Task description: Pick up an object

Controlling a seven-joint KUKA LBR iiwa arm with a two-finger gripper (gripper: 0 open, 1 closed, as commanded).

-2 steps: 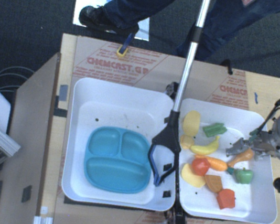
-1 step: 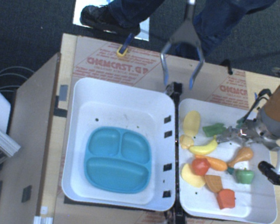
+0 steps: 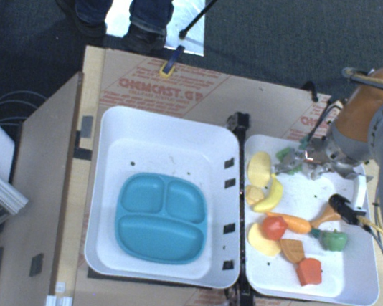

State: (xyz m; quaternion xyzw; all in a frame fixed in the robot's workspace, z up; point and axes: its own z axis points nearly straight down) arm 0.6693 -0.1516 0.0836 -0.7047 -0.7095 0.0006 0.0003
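Grey and orange, the arm [image 3: 371,121] reaches in from the right and sets its gripper [image 3: 305,160] low over the far left part of the right bin [image 3: 358,285]; whether it is apart or together I cannot tell, and nothing shows clamped in it. Just left of it lie a pale yellow piece [image 3: 259,169] and a banana [image 3: 270,197]; nearer are a tomato [image 3: 274,226], a carrot [image 3: 297,224], a red block [image 3: 310,272] and a green toy [image 3: 334,241]. The left bin [image 3: 112,172] holds a blue tray [image 3: 162,218]. Judging by this, the reach is in hand; next it must settle on one toy, close and lift
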